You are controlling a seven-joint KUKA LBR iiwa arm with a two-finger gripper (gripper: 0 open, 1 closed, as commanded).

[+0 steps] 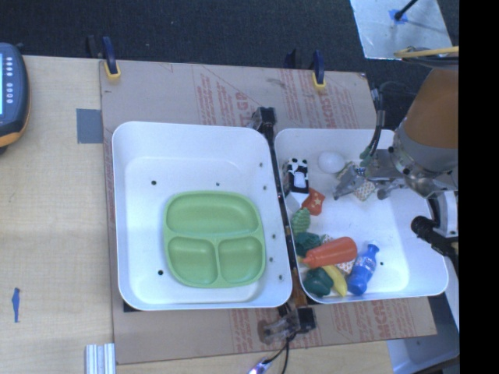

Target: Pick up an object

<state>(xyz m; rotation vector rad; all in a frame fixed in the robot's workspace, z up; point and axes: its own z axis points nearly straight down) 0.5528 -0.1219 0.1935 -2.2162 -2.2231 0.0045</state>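
My gripper (352,184) hangs over the upper middle of the right bin (421,283), reaching in from the right under the orange wrist band. A small pale speckled object (363,192) lies right at its tip; whether it is held cannot be made out. To the gripper's left are a white egg-shaped piece (331,161), a black-and-white toy (296,174) and a small orange-red piece (313,202). Lower in the bin lie an orange carrot (332,251), green toys (302,232), a yellow piece (337,277) and a blue bottle (362,269).
The left bin (132,209) holds a green divided plate (214,238). A dark green dish (316,286) sits under the toy pile at the right bin's front left corner. Both bins rest on cardboard clamped to the bench. A dark device (9,92) lies at the far left.
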